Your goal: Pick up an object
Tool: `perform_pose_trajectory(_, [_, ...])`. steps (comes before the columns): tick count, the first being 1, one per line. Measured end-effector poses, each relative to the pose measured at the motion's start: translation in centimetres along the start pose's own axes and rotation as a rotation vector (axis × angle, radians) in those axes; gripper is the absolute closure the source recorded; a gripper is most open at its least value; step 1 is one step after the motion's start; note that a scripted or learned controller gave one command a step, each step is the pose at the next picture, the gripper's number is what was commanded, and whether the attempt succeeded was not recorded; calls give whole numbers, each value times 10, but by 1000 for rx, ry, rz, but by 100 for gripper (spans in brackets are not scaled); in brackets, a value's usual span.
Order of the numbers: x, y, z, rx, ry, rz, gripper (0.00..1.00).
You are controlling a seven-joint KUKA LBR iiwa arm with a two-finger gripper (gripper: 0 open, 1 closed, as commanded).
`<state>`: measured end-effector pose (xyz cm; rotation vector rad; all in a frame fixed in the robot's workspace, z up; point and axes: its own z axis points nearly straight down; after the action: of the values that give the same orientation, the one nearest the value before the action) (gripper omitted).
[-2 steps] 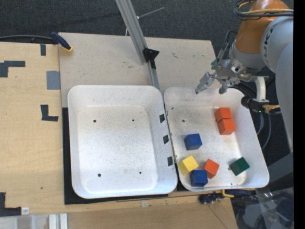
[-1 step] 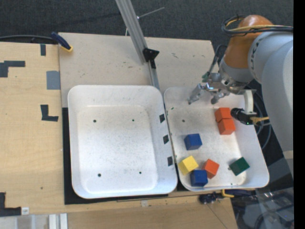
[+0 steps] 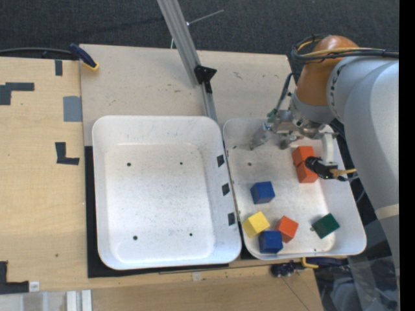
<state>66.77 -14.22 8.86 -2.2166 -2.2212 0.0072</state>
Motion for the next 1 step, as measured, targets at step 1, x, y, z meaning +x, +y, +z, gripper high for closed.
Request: perform_pose_trajectory(1, [1,1,-13,-4,-1,-1,100])
